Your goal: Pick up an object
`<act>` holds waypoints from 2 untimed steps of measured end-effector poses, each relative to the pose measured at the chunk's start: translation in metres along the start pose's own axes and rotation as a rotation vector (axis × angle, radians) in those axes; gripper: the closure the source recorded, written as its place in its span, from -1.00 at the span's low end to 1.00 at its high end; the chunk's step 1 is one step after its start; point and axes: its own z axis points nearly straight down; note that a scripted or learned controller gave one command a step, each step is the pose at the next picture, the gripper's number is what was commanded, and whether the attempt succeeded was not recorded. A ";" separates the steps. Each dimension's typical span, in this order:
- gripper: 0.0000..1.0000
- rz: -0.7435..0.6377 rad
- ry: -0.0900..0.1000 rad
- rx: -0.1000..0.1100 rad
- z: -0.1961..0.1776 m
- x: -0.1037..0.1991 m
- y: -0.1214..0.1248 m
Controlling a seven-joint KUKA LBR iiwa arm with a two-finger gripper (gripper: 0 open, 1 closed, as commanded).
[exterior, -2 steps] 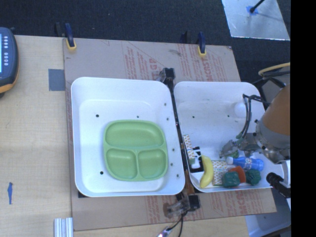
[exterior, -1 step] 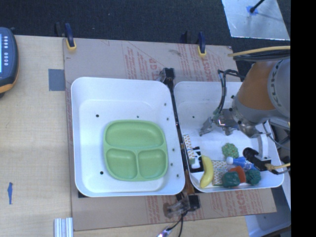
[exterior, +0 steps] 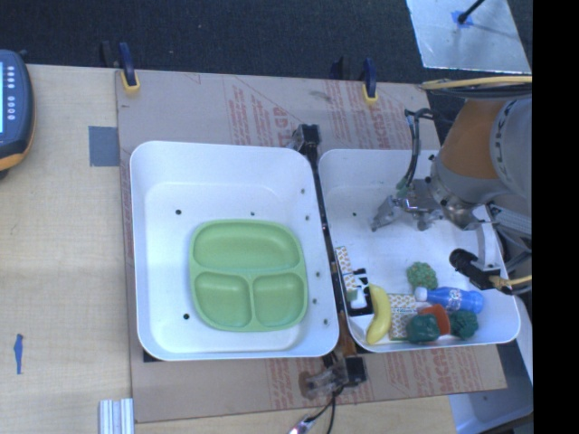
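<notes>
Gripper [exterior: 387,215] hovers over bare floor of the right bin [exterior: 362,174], fingers spread wide, holding nothing — pickable objects, banana [exterior: 380,314] among them, cluster at the near edge, apart.

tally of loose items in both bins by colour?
Green: 4 - tray, three broccoli-like pieces
Yellow: 1 - banana
Blue: 1 - bottle
Red: 1 - piece, partly hidden
Patterned: 1 - card
Total: 8
</notes>
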 end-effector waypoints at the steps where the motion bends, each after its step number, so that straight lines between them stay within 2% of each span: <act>1: -1.00 0.009 0.003 0.009 0.001 -0.050 -0.089; 2: -1.00 -0.002 0.001 0.002 0.001 -0.001 -0.065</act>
